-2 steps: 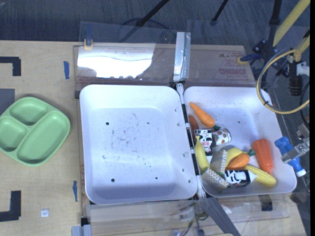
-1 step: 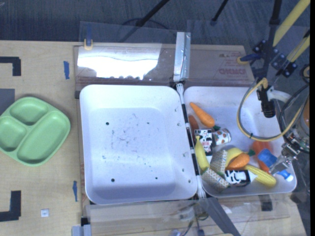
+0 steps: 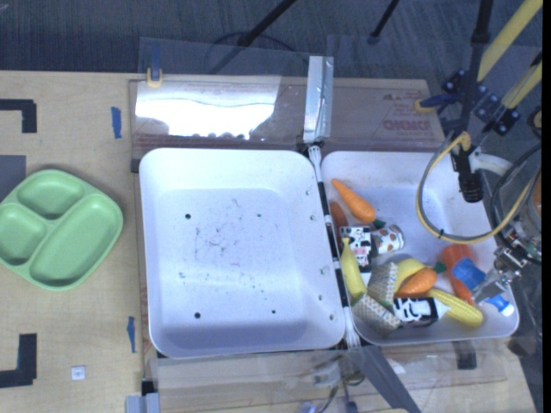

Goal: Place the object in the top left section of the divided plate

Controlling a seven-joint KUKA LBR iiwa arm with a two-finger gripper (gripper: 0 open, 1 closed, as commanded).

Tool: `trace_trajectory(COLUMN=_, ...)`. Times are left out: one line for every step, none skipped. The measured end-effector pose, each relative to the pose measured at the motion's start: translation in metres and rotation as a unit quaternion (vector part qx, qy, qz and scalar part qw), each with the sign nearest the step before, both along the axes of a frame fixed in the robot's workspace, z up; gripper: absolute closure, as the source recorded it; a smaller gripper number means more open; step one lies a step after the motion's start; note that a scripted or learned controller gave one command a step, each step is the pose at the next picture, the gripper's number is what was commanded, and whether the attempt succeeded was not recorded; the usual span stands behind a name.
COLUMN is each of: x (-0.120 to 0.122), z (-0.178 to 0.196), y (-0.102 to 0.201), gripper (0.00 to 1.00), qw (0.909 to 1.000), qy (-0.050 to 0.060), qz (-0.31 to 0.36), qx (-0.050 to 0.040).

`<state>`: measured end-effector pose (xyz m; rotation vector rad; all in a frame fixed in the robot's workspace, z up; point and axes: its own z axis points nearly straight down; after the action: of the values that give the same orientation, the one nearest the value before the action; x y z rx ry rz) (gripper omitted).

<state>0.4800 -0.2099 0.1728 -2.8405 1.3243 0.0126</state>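
The green divided plate [image 3: 60,229] lies on the wooden bench at the far left, outside the bins; its top left section [image 3: 50,194] holds nothing. The loose toys are heaped in the right bin [image 3: 387,172]: an orange carrot [image 3: 353,200], a cow-patterned toy [image 3: 370,241], a yellow banana [image 3: 350,269], an orange fruit [image 3: 417,280], a yellow corn-like piece [image 3: 456,308] and a blue piece [image 3: 469,275]. My gripper [image 3: 508,269] hangs low at the right bin's right edge, just beside the blue piece, partly cut off by the view's edge.
The left bin [image 3: 232,248] sits between the plate and the toys. A clear plastic sheet and a metal bar [image 3: 317,101] stand behind the bins. A yellow cable [image 3: 428,196] loops over the right bin's far corner. Black tape marks [image 3: 21,114] lie on the bench at left.
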Motion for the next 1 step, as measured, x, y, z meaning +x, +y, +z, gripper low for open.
trace_trajectory(x=0.0421, z=-0.0583, y=0.0072, gripper=1.0, qw=0.9833, qy=-0.007, qz=0.182, qx=-0.0034)
